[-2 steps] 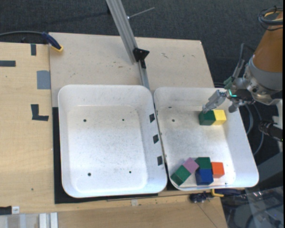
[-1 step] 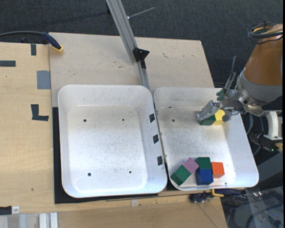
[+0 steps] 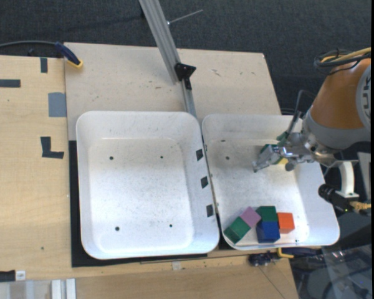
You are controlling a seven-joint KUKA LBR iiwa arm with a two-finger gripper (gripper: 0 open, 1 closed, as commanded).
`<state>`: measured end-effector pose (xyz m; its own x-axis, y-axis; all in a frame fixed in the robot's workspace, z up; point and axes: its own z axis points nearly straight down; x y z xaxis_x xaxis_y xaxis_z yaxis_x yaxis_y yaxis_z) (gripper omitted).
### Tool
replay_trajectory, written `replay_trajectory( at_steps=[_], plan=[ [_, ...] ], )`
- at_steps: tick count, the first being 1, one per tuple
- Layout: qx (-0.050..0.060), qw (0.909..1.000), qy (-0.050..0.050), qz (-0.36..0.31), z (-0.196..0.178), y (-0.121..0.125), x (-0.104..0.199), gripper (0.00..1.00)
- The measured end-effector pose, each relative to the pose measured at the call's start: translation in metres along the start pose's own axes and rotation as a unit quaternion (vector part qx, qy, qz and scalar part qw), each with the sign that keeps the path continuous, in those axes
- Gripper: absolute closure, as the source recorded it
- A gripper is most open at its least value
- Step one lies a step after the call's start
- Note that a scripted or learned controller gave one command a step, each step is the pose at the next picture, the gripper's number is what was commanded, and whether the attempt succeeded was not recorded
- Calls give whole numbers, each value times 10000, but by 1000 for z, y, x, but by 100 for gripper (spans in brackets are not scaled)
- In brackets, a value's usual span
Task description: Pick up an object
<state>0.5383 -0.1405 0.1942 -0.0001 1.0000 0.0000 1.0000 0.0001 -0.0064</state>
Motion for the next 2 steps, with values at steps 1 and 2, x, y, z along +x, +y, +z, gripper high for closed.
replay_trajectory(
  at_steps=[1,2],
  plan=[
    [10,10000,7,-5,59,-9,6,0],
    [-17,10000,4,-10,46,-7,6,100]
  ],
)
